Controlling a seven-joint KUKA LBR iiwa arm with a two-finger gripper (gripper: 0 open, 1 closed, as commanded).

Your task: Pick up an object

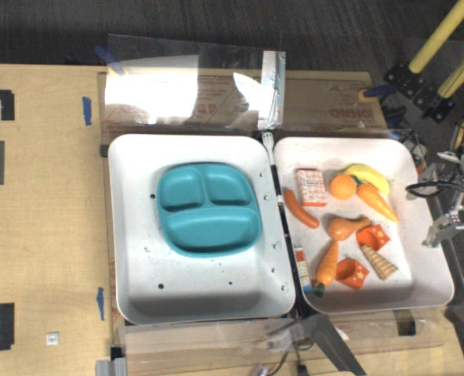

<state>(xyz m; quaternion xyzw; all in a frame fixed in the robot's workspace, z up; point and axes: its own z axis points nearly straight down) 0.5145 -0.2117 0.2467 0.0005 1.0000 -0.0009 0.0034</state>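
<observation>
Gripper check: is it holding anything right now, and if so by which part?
Nothing is held. The gripper hangs at the right bin's right rim, apart from the toy food, with no object between its fingers.

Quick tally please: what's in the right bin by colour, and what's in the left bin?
Right bin:
Orange items: 4
Red items: 4
Yellow banana: 1
Tan cone: 1
Left bin:
Teal divided plate: 1
Total: 11

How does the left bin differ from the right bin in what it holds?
The left bin holds one big teal divided plate; the right bin holds many small toy foods, such as a carrot and a sausage. Both bins are white and shallow.
</observation>
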